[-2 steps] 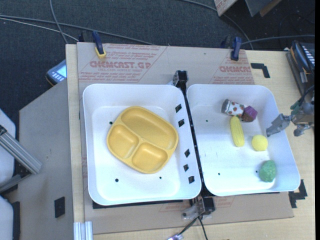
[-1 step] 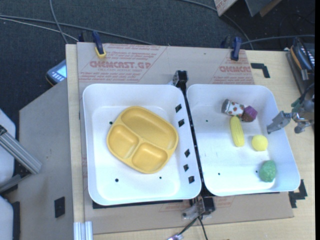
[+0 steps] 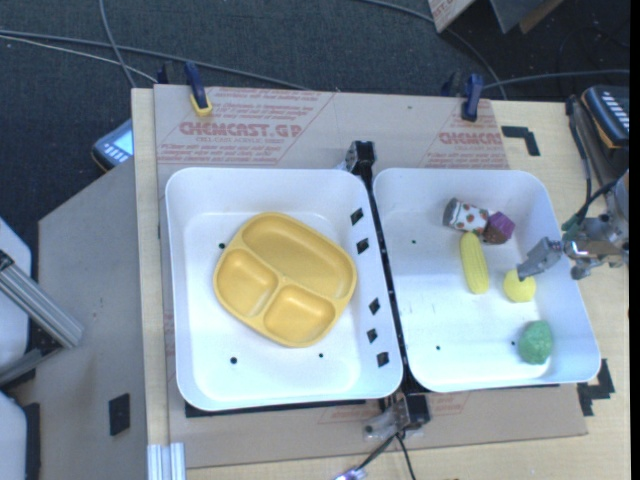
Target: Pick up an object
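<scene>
My gripper [image 3: 530, 264] hung just above the small yellow piece [image 3: 519, 288] in the right bin [image 3: 430, 368]; open or closed, couldn't tell. Approach step, I judged; next needed a straight drop and squeeze.

the gripper [image 3: 535, 260] reaches in low over the right bin [image 3: 430, 298], near its right wall. a small yellow piece [image 3: 519, 288] lies just below its tip, touching or nearly so. the corn cob [image 3: 474, 263] lies just left of the gripper, and a grey and purple toy [image 3: 480, 221] sits up and to the left of it. a green lump [image 3: 535, 341] rests below the gripper. far to its left, the left bin [image 3: 190, 268] holds a yellow divided plate [image 3: 284, 278].
</scene>
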`<state>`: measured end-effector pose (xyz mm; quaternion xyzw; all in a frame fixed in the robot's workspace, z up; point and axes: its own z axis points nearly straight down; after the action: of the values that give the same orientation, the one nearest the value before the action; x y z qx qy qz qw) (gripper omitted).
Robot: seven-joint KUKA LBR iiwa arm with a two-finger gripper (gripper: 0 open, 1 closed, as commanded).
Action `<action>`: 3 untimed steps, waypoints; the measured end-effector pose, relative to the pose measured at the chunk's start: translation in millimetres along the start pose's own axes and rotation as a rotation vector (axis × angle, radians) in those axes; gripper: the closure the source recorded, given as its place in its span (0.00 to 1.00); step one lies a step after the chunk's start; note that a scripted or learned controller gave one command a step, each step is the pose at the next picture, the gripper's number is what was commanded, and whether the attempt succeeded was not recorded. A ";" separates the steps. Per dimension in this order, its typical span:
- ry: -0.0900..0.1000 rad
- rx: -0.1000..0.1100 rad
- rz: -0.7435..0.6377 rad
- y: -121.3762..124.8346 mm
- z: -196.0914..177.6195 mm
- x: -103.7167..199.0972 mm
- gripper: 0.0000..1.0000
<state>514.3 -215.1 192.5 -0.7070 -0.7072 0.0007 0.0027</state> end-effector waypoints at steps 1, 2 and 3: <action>0.001 0.002 0.001 -2.0 60.9 -6.4 0.00; 0.009 0.000 -0.005 -0.4 109.4 -1.3 0.00; 0.003 -0.004 -0.003 -0.3 96.7 -3.8 1.00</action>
<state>513.5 -218.6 95.8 -0.7059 -0.7083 -0.0017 0.0021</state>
